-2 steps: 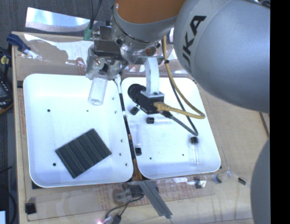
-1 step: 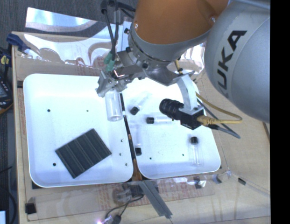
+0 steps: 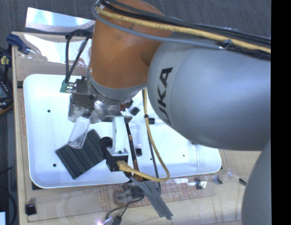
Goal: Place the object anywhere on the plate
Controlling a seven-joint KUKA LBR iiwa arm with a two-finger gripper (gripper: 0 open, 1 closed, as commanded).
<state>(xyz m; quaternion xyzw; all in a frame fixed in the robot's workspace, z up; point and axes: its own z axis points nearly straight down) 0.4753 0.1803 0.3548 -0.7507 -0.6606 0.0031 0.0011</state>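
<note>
Arm [image 3: 192, 78] bulk, grey with its orange band, covers the upper middle and right of the view, hanging over the white bin [image 3: 37, 125] on the bench [image 3: 65, 203]. The pincer [image 3: 79, 132] points down toward the bin's near-left part; a clear, glassy finger [image 3: 78, 134] shows, tilted, its tip touching or just above a dark ribbed rectangular object [image 3: 82, 156]. Whether the pincer is open, closed or gripping anything cannot be told, since the second finger is hidden under the wrist. The ribbed object lies flat and skewed near the bin's near-left corner, close to the front rim but not against it. Open white floor runs along the bin's left edge and far-left corner. A yellow cable [image 3: 152, 163] and black leads dangle from the wrist over the bin's front middle, crowding that side. The bin's right end shows a narrow bare strip below the arm.
</note>
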